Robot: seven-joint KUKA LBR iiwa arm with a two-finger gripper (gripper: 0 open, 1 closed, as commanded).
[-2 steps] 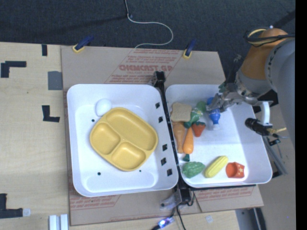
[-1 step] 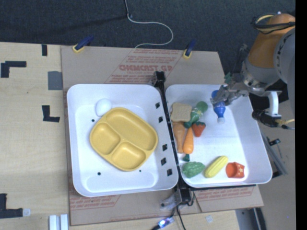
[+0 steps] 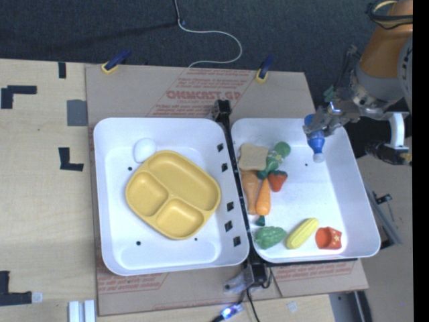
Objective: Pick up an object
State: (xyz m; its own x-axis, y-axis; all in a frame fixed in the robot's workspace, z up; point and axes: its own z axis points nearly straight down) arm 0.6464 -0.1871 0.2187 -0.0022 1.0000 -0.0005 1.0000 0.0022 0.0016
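Note:
My gripper [image 3: 320, 127] hovers over the upper right part of the right bin [image 3: 348, 193], coming in from the grey-and-orange arm [image 3: 385, 52] on the right. A small blue object with a pale tip [image 3: 315, 143] sits between its fingers, lifted above the bin floor, tip pointing down. Lying in the same bin are a tan bread slice [image 3: 253, 156], a green vegetable [image 3: 279, 151], a red strawberry [image 3: 277, 178], an orange carrot [image 3: 263, 194], a leafy green piece [image 3: 270, 235], a yellow corn cob [image 3: 301, 233] and a red pepper [image 3: 328, 237].
The left bin [image 3: 110, 180] holds a yellow divided plate [image 3: 173, 193] and a small white ball [image 3: 143, 149]. Both bins rest on a cardboard sheet [image 3: 201, 92]. A white cable [image 3: 214, 42] runs across the dark floor behind.

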